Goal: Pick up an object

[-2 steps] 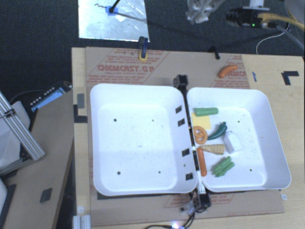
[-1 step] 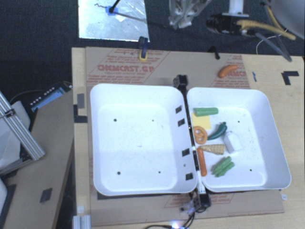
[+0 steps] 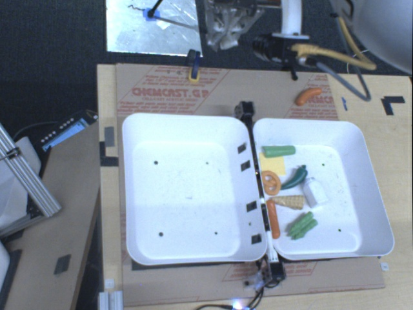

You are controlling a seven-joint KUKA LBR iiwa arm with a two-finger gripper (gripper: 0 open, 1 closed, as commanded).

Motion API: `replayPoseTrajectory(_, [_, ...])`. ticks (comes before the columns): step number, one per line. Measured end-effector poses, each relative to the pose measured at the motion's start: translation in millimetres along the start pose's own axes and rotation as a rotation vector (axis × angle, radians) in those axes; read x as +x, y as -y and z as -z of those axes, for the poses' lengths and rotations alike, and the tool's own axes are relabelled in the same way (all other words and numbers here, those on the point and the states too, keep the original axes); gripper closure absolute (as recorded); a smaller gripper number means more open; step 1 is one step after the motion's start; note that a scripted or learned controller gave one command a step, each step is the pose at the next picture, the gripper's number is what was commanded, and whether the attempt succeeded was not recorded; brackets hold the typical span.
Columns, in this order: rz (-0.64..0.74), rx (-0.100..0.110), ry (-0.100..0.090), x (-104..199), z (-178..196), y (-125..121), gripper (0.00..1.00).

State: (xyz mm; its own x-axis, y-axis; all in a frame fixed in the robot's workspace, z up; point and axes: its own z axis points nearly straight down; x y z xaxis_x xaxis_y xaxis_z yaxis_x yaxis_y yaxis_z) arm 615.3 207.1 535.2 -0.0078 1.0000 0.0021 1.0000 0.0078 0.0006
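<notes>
Pincer (image 3: 227, 34) parked at 12 o'clock, above surface, well clear of bins; grip state: cannot tell. Targets clustered at 9 o'clock side of right bin (image 3: 361, 173): green pepper (image 3: 279, 151), pretzel (image 3: 271, 183), carrot (image 3: 274, 219), white block (image 3: 314, 192). Likely light, stiff plastic, slippery. Grab pepper mid-body. Bin wall, neighbours crowd approach. Left bin (image 3: 187, 186) beside.

Bench (image 3: 161, 86), two white bins (image 3: 184, 189), sausage (image 3: 308, 96)
</notes>
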Motion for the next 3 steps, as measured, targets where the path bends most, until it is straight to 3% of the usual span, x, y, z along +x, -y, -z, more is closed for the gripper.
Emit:
replayPoseTrajectory(1, [0.000, 0.000, 0.000, 29.4, -0.2, 19.4, 1.00])
replayPoseTrajectory(2, [-0.021, -0.003, 0.007, -110.1, 0.2, -21.6, 1.00])
replayPoseTrajectory(3, [-0.021, 0.001, 0.008, -251.7, -26.1, -42.0, 1.00])
